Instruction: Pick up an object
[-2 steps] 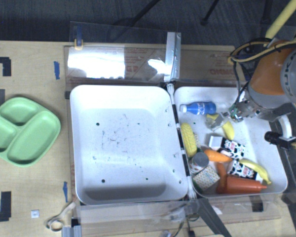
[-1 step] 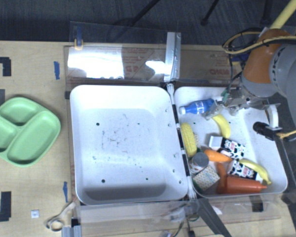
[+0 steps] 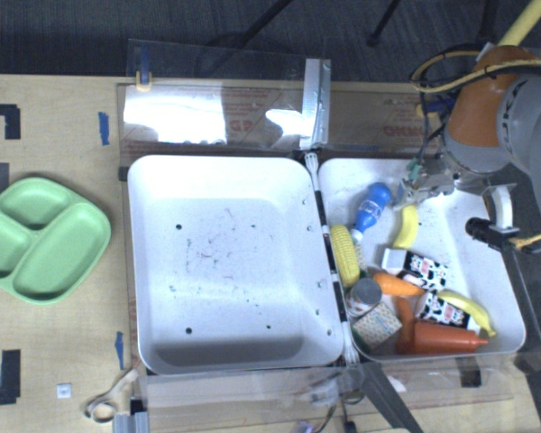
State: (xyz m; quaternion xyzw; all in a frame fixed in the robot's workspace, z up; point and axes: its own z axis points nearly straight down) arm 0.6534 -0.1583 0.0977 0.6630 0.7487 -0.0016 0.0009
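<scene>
Where arm crowds, hand [image 3: 421, 180] blurred (fingers unclear)

You have a cluster in the right bin [image 3: 509, 269]: a blue bottle [image 3: 372, 205] near its back edge, a yellow banana [image 3: 405, 226] beside it, corn [image 3: 345, 253] along the left wall, a carrot [image 3: 398, 285] mid-bin, another banana [image 3: 467, 310] toward the front right corner.

We see 2 bins side by side: the left bin [image 3: 221, 260] lies beside the right bin [image 3: 460, 233], a divided plate [image 3: 41, 237] farther left.
</scene>
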